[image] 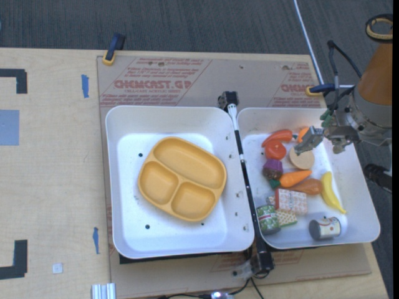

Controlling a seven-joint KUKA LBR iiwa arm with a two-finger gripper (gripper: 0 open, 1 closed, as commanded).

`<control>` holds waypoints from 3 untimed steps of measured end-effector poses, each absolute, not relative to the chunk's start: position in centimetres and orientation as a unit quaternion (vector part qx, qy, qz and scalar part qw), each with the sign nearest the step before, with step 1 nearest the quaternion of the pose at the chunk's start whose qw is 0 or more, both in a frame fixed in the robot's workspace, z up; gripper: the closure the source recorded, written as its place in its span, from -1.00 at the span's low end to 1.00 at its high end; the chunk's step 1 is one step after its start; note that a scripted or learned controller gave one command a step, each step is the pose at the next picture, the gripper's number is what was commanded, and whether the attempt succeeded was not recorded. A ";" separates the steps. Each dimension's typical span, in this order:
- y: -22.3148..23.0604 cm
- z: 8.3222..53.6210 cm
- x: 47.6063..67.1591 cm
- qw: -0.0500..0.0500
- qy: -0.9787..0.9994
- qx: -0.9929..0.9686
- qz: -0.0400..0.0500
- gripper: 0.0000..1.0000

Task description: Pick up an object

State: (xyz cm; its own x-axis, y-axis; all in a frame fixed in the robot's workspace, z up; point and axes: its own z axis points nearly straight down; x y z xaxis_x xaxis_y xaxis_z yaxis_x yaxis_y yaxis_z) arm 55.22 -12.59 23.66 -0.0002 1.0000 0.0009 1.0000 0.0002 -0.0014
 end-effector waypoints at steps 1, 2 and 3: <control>-11.8 14.5 53.7 0.001 -0.707 -0.707 0.000 -1.00; -9.7 8.9 50.0 -0.005 -0.707 -0.707 -0.005 -1.00; -9.6 10.0 50.1 -0.006 -0.707 -0.707 -0.006 1.00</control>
State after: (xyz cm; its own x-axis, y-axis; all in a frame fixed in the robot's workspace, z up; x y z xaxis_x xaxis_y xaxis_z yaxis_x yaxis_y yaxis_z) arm 50.14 -9.61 9.98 -0.0006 1.0000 0.0001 0.9998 0.0006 0.0182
